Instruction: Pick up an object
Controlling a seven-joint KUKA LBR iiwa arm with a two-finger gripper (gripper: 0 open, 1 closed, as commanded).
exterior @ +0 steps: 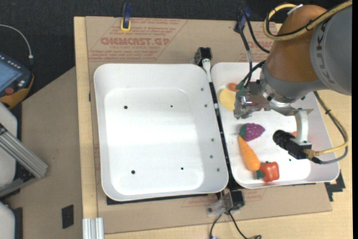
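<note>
1. A red toy pepper (pixel 269 171) lies at the near edge of the right bin (pixel 321 172), touching a toy carrot (pixel 249 154).
2. A purple grape bunch (pixel 252 131) sits just beyond.
3. My gripper (pixel 244 106) hangs above a yellow toy (pixel 226 99); whether it's parted or closed, I cannot tell.
4. The left bin (pixel 151 131) lies alongside.

Toy foods lying in the right bin (pixel 321 173)

A yellow rounded piece (pixel 226 99) lies near the bin's left wall toward the far edge, with a small orange piece (pixel 232 87) just beyond it. A purple grape cluster (pixel 252 131) sits near the middle. An orange carrot (pixel 249 154) lies slanted toward the near edge, its lower end just beside a red pepper (pixel 270 171) with a green stem.
</note>
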